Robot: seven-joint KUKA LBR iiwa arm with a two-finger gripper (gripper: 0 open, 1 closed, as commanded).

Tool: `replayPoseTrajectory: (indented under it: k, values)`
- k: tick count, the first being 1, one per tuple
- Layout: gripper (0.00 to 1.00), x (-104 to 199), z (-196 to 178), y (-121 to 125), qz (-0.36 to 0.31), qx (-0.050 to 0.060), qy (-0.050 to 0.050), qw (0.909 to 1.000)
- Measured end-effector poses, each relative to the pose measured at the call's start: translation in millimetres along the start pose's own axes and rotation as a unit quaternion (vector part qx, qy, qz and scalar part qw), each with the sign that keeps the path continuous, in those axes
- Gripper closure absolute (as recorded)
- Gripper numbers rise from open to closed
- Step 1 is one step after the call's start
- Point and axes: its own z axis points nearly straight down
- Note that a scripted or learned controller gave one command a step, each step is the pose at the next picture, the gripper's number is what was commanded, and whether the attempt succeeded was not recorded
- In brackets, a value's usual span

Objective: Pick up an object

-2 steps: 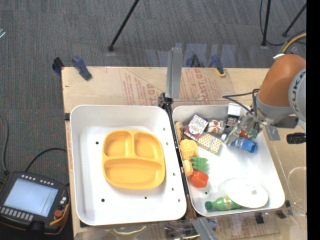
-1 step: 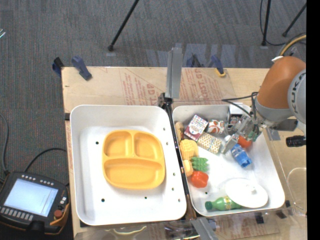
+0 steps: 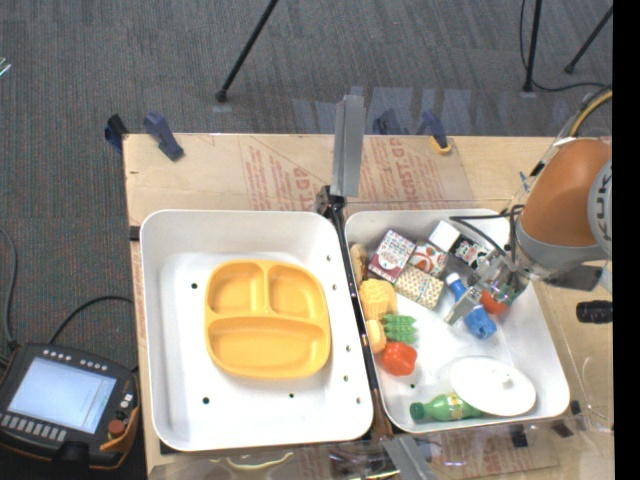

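Two white bins (image 3: 160, 268), one yellow tray (image 3: 268, 318), one white plate (image 3: 490, 385); fingers' (image 3: 480, 298) state unclear.

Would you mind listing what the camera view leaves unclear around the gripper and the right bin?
- Gripper: too small and cluttered to tell how it stands or whether it holds anything.
- Blue toy: partly covered by the gripper, so its shape is unclear.
- Small boxes: printing too small to read.
- Green bottle: its far end lies under the white lid.

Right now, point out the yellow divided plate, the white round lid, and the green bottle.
yellow divided plate (image 3: 268, 320): camera view, centre ridge.
white round lid (image 3: 492, 385): camera view, top face.
green bottle (image 3: 445, 407): camera view, body.
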Motion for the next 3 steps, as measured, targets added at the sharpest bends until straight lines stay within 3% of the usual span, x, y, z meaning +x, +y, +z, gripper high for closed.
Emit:
replayPoseTrajectory:
  k: [1,2,3]
  values:
    - [0.00,16,0,-26,0.047,0.000,0.001,0.9989]
    - [0.00,37,1,-30,0.121,0.001,0.001,0.9927]
    - [0.00,92,1,-10,0.213,0.001,0.002,0.9771]
